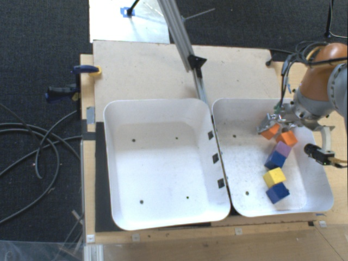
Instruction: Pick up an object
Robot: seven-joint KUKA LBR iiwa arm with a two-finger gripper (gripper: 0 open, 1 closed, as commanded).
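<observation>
Dark blue cube (278, 192) sits nearest in right white bin (239, 200), small yellow cube (274, 176) touching it. Gripper (274, 125) is low over orange block (270, 132); can't tell its opening or grasp.

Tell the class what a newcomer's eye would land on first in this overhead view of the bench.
First comes the huddle of coloured blocks in the right bin: an orange block at the top, then a purple block, a blue block, a yellow block and another blue block nearest the front. Next, the grey arm with its orange band, its gripper low over the orange block. The left bin is plain white by contrast.
</observation>
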